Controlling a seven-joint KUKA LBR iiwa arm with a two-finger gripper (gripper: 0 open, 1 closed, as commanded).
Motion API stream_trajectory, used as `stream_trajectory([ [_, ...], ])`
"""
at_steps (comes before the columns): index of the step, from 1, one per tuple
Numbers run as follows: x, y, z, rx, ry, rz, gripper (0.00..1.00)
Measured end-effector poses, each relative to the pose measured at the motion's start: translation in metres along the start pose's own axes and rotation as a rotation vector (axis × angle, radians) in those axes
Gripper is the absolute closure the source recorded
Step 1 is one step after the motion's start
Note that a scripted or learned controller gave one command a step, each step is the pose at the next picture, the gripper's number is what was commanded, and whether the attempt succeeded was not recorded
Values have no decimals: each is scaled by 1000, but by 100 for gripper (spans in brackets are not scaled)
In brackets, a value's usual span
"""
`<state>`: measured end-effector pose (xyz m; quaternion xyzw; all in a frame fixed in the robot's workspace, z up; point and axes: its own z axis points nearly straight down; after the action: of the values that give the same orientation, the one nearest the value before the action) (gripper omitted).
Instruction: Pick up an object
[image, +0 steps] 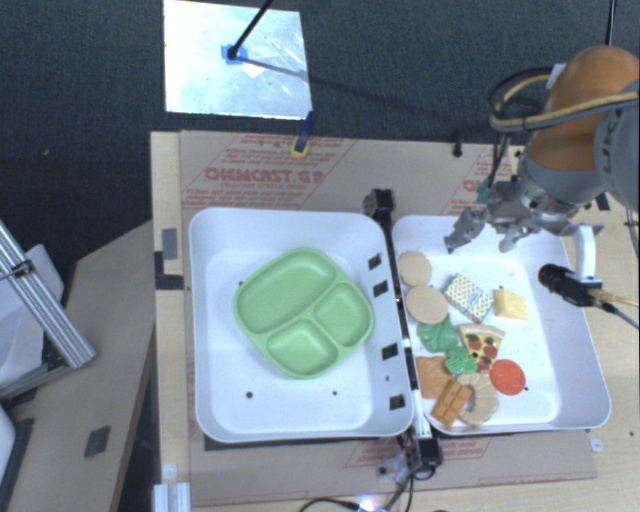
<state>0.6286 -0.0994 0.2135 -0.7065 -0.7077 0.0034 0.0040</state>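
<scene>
Toy food (462, 370) fills the right bin (570, 400); end effector (490, 228) spread open above it; cardboard (262, 172) reads "CHEMCAST GP".

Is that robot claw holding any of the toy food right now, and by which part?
Nothing is held. The gripper hangs open above the right bin, with the toy food lying below it.

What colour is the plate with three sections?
Light green. The sectioned plate shows in the camera view, in the left bin.

Bright, even light from above; strong glare on the silver sheet (238, 58); soft shadows in the white bins (300, 225); slightly grainy, a little blurred.
</scene>
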Motion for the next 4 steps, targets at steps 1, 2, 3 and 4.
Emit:
stream_trajectory([
  [1,0,3,-7,-12,-1,-2,0],
  [2,4,-5,39,-9,-1,0,0],
  [3,-1,-4,101,-7,-1,1,0],
  [4,-3,0,122,-21,-6,1,0],
])
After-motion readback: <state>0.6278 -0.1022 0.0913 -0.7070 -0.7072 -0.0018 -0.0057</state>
